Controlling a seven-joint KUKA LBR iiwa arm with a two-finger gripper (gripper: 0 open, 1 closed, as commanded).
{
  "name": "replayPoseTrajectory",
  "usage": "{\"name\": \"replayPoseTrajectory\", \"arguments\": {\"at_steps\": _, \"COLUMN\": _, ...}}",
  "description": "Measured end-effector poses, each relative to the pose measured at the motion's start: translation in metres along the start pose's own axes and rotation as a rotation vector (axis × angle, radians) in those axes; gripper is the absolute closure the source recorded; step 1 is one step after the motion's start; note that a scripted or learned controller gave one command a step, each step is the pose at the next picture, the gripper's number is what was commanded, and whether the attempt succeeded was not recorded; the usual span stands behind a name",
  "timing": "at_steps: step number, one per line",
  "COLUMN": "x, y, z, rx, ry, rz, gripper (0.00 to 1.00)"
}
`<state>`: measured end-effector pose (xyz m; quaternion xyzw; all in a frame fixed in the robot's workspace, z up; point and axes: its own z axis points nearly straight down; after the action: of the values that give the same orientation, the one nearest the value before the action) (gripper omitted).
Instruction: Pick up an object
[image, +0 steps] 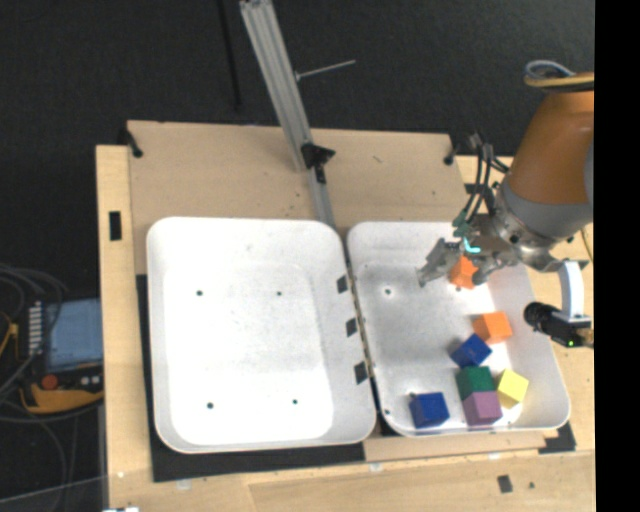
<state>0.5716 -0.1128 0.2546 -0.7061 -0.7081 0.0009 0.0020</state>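
Gripper (458, 266) sits over the far part of the right bin (400, 330), w/ an orange block (463, 272) right at its fingers. Block looks to be betw. them, so I'd judge the gripper closed on it, but can't tell if it's lifted off the bin floor or touching it. Block is small and roughly cube-shaped, no clear long axis. One arm only, reaching in from the right.

Right bin contents, all toward the near-right corner: second orange block (492, 326), blue block (470, 351) just near of it, green block (476, 381), purple block (483, 407) touching green, yellow block (512, 386) to their right, another blue block (428, 409) off to the left. Left bin (250, 330) is white, next to the right one.
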Motion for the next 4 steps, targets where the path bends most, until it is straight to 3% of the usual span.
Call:
{"name": "replayPoseTrajectory", "arguments": {"at_steps": 1, "x": 0.000, "y": 0.001, "z": -0.002, "rx": -0.005, "ry": -0.001, "rz": 0.002, "gripper": 0.00}}
{"name": "replayPoseTrajectory", "arguments": {"at_steps": 4, "x": -0.013, "y": 0.001, "z": 0.128, "rx": 0.000, "ry": -0.004, "rz": 0.006, "gripper": 0.00}}
